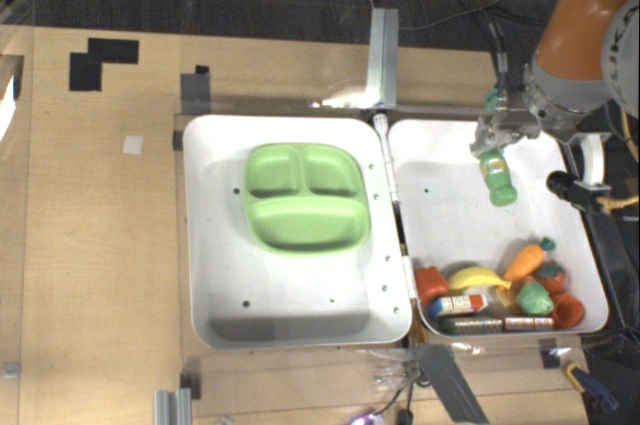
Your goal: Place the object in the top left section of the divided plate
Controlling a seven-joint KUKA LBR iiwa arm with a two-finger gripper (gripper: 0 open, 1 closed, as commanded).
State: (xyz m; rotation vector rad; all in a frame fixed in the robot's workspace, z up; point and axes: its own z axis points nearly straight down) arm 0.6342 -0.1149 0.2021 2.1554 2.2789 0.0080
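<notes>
Toy pile: banana, carrot and other small plastic toys (500,293) heaped at the right white bin's (440,213) near edge.
Plate: green divided plastic plate (305,196) in the left white bin (215,243), beside the right bin.
Claw: gripper (492,151) over the right bin's far side, pinching a small green plastic bottle (497,179) hanging below.

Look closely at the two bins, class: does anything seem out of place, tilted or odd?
One thing: a small green bottle hangs tilted at the gripper above the right bin, away from the toy food piled in its near corner. The green divided plate sits flat.
</notes>
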